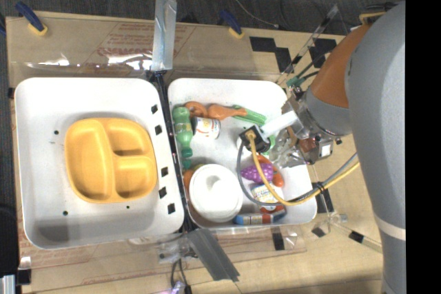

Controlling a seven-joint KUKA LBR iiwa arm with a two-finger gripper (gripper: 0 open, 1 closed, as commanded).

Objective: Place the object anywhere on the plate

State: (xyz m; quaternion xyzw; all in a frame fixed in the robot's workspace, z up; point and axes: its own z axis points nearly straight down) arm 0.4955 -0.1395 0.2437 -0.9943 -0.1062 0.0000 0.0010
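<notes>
**Bins.** Two shallow white bins are set side by side on the tabletop [83, 38], which is covered w/ brown card. Red print is seen on the card but is too small to be read.

**Plate.** A yellow plate [88, 148] is lying flat at the centre of the left bin [38, 113]. Shape: rounded rectangle, smooth, plastic-looking, divided into 3 compartments (1 large at view-left, 2 smaller at view-right). Its long axis runs approx. top-to-bottom of the view.

**Task item.** Which item is meant cannot be told. All loose items are lying in the right bin [227, 89], well apart from the plate:
- green bottle [182, 127], against the left wall, long axis top-to-bottom of the view;
- orange carrot-shaped toy [210, 110], long axis left-right, w/ a green pod [249, 116] beside it;
- small can [207, 127], label not legible;
- white round lid [215, 191], smooth, at the near left;
- purple grape bunch [251, 174], knobbly, w/ a red piece [278, 179] just beside;
- marker [258, 218], along the near wall, long axis left-right.

**Tool.** The tool [286, 144] is positioned over the right half of the right bin, near the grapes. Its opening cannot be told, and whether anything is gripped cannot be told.
</notes>
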